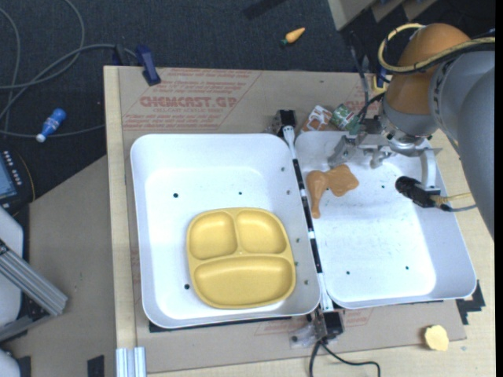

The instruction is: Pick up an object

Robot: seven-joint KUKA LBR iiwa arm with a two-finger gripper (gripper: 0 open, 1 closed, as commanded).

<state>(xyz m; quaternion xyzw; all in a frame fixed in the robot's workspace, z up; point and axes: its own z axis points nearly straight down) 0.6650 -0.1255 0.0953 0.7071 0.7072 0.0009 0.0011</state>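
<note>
From the camera view, you have the arm (440, 77) reaching in over the far edge of the right bin (393, 258), with the end effector (363, 149) low near that bin's far-left corner. Whether it stands wide or narrow you cannot tell from here, and nothing shows held.

The likely target is the tan object (328, 184), lying on the right bin's floor against its left edge, just beside the end effector. To grasp it well, you would likely centre over its broader lobe before descending, keeping clear of the wall between the bins.

Its long axis appears to run roughly along that left edge, the narrow tail pointing toward the near edge.

The left bin (157, 171) carries a yellow divided plate (240, 258).
</note>
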